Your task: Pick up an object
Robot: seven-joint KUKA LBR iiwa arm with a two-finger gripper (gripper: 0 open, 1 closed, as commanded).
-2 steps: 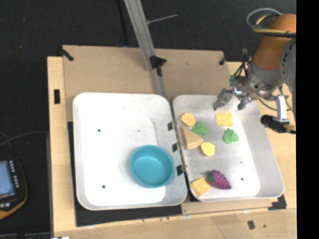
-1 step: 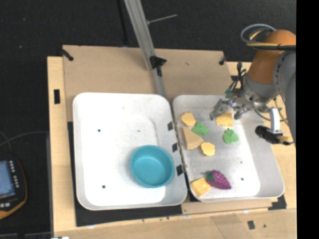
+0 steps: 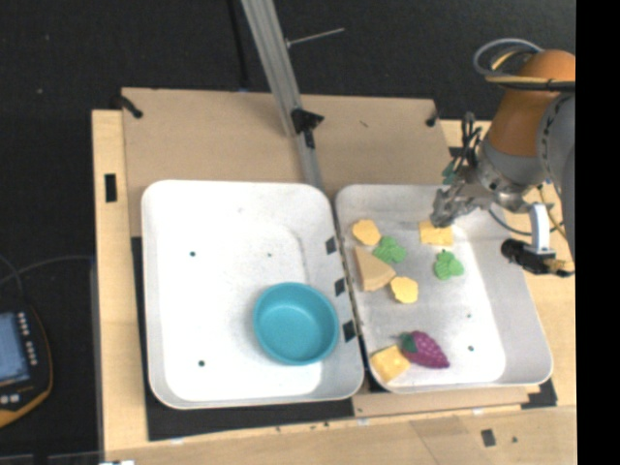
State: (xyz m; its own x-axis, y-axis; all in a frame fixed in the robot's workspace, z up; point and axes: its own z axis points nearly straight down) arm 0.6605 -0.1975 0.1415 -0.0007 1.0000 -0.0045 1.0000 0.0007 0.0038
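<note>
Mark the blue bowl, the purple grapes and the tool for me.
blue bowl (image 3: 294, 322), camera view, middle of its inside.
purple grapes (image 3: 425, 349), camera view, centre of the bunch.
tool (image 3: 446, 211), camera view, at its tips.

Two bins side by side on worktop (image 3: 194, 143), bowl (image 3: 294, 323) in left bin (image 3: 194, 221), toy food pieces (image 3: 392, 279) scattered in right bin (image 3: 504, 327), tool (image 3: 448, 206) over its far edge.

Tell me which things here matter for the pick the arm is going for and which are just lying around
In play:
gripper, low over the right bin
yellow block, right beneath it

Lying about:
blue bowl in the left bin
purple grapes
two green pieces
tan wedge
other yellow pieces
</note>
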